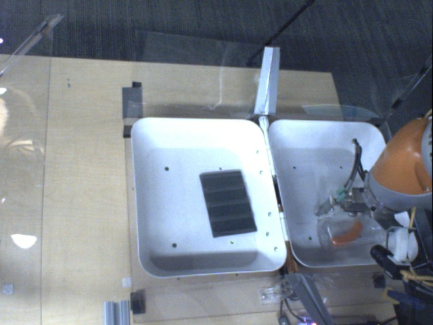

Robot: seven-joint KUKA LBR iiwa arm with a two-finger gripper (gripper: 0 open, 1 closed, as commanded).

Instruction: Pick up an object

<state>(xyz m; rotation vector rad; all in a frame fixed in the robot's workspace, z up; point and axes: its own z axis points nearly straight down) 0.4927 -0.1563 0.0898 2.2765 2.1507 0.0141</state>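
Left bin [152, 181] holds a dark ribbed rectangular pad [228, 203], slightly tilted. Gripper [337, 208] low in right bin [304, 147], just above an orange object [347, 233].

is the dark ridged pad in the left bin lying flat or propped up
Flat: the dark pad rests on the left bin's floor, away from every wall.

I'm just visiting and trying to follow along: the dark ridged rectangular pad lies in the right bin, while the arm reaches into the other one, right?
Not quite. The camera view shows the dark ridged pad lying in the left bin, not the right. The arm reaches into the other one, the right bin.
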